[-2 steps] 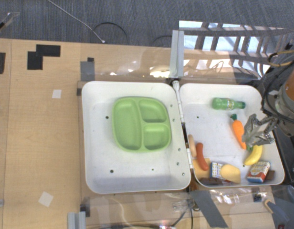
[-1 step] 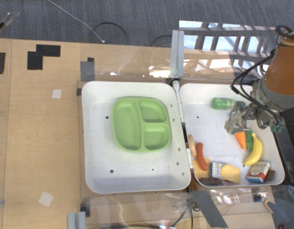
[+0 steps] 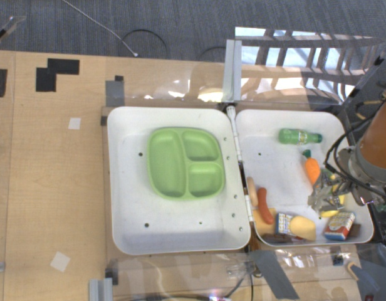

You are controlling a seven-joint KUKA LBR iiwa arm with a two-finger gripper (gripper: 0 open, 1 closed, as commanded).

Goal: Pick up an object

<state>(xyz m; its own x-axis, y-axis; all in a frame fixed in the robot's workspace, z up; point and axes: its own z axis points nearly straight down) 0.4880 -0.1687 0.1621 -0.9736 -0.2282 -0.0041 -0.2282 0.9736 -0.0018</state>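
Camera view: gripper (image 3: 324, 196) sits low at the right bin's (image 3: 268, 127) lower right beside the carrot (image 3: 312, 170); finger state unclear.

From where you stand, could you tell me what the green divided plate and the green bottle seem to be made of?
The green divided plate looks like matte moulded plastic: uniform colour, soft rounded compartments, no glare. The green bottle seems glossy plastic, with a small highlight, though it is too small to be sure.

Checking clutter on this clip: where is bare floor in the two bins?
Left white bin: bare ring around the green three-compartment plastic plate, widest along the near edge. Right white bin: bare middle patch between the green plastic bottle, orange carrot and red sausage. Crowded: near-right corner under the gripper.
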